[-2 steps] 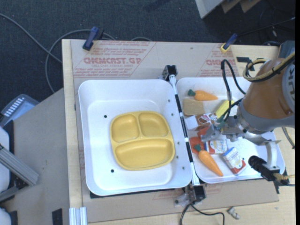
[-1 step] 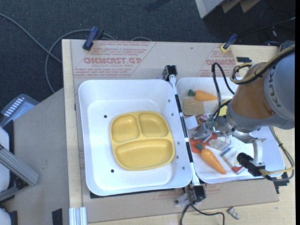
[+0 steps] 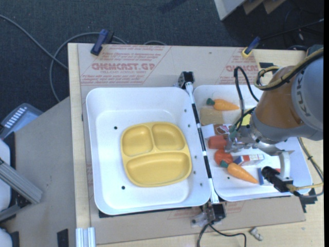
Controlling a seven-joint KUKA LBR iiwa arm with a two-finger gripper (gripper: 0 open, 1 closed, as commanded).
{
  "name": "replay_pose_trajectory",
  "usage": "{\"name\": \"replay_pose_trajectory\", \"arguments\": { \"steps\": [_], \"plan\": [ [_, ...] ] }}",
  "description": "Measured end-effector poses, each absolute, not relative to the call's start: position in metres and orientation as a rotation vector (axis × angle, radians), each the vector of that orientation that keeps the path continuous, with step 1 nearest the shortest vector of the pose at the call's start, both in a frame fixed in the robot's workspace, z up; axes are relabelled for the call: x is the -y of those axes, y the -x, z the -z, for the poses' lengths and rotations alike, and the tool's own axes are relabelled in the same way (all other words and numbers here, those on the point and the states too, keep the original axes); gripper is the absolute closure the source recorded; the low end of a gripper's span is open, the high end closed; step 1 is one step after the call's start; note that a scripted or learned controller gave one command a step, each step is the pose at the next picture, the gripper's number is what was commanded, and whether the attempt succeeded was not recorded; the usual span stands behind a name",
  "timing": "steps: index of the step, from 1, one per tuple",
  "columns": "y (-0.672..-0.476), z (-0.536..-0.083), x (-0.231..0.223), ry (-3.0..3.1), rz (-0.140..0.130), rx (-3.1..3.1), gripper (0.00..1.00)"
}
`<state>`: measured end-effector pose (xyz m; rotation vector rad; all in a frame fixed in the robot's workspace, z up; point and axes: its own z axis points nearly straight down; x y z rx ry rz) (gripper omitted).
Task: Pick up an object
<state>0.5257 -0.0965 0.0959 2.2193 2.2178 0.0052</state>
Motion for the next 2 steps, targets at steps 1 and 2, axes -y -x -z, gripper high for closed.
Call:
{"name": "replay_pose_trajectory", "arguments": {
  "steps": [1,2],
  "plan": [
    [-0.526,-0.096,0.096,-2.22,-0.005,-2.218,0.0],
    [-0.58,-0.084,0.095,-2.221,0.0,-2.222,0.0]
  ]
}}
